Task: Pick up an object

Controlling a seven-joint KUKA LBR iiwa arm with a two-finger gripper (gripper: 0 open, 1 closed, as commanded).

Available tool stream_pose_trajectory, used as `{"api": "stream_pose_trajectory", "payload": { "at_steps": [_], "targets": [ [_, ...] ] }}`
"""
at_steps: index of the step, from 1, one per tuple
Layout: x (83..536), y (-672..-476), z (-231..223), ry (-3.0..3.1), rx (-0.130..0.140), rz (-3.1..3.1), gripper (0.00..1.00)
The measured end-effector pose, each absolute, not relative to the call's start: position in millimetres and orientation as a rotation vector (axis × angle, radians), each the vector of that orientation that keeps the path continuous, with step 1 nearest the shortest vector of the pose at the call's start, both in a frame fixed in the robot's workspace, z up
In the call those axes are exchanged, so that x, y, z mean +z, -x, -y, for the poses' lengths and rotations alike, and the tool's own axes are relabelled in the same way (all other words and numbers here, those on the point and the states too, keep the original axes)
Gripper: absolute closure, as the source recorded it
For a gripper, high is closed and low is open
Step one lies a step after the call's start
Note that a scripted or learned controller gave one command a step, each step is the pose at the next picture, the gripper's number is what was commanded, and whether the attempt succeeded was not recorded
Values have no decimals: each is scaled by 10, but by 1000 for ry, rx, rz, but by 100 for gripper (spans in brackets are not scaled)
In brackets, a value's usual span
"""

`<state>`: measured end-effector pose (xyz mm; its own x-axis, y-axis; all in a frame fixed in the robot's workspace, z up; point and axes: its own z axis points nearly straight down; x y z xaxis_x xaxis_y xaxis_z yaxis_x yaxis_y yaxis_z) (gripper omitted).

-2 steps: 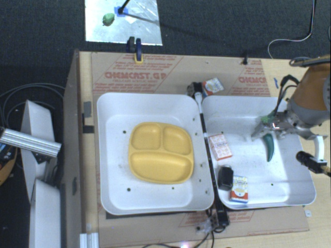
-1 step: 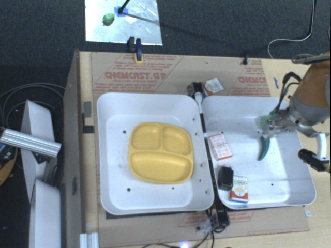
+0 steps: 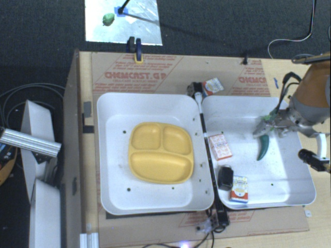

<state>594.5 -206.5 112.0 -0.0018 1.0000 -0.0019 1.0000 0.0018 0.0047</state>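
We see the grey two-finger gripper [image 3: 265, 129] low over the right white bin [image 3: 295, 192] near its right rim; its fingers are clamped on a curved green chili-shaped toy [image 3: 264, 147] hanging from them.

Right bin [image 3: 289, 190] contents: green chili-pepper-shaped item [image 3: 264, 146], curved, tip pointing toward the near side, upper end right at the gripper [image 3: 270, 124]; can't tell if it's actually clamped. Red-patterned white card [image 3: 221, 146] flat by the divider. Small black block [image 3: 225, 177] near the front-left corner, touching a red/white/yellow box [image 3: 239, 188] just right of it.

Left bin [image 3: 111, 154]: yellow three-compartment plate [image 3: 160, 152], flat, centred.
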Motion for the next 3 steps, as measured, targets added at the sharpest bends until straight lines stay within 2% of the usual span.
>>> {"api": "stream_pose_trajectory", "payload": {
  "at_steps": [1,2,3],
  "targets": [
    [842,-5780,1934,-2220,0,-2221,0],
    [853,-6422,2063,-2215,3,-2223,0],
    [996,-6003,1964,-2218,2,-2222,0]
  ]
}}
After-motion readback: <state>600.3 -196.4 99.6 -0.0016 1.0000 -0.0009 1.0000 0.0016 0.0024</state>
